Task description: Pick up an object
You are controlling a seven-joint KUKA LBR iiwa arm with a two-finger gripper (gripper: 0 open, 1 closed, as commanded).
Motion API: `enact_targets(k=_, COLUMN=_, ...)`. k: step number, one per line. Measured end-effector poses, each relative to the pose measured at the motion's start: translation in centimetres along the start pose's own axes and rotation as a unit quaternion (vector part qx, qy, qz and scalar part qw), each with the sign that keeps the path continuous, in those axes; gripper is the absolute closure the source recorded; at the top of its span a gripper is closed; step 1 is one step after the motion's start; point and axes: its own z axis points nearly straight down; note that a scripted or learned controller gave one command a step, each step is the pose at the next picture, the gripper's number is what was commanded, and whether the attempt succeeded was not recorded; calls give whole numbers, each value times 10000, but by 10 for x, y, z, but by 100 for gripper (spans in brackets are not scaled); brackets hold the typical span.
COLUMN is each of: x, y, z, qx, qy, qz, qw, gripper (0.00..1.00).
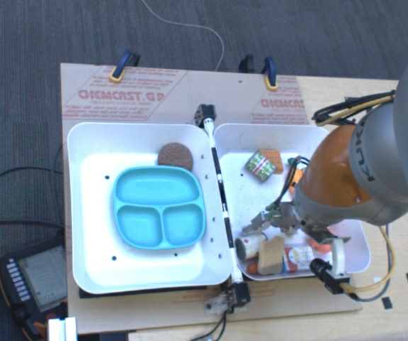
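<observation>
The gripper (269,219) hung low over the right bin (236,158), above a heap of objects at its near edge: a tan block (271,256) beside a small can (247,248) and a red-and-white tube (302,256). Whether its fingers were open or closed I cannot tell. A green-and-red packet (261,165) lay farther back. The left bin (90,190) held a blue divided tray (159,207) and a brown disc (175,155).

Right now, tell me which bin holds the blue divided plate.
The left bin: the blue plate lies there beside a brown disc.
</observation>
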Motion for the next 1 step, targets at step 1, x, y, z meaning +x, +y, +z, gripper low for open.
enact_targets(k=1, x=1, y=1, z=-10, qx=-6, qy=13, qz=-4, qw=10000, gripper=100)
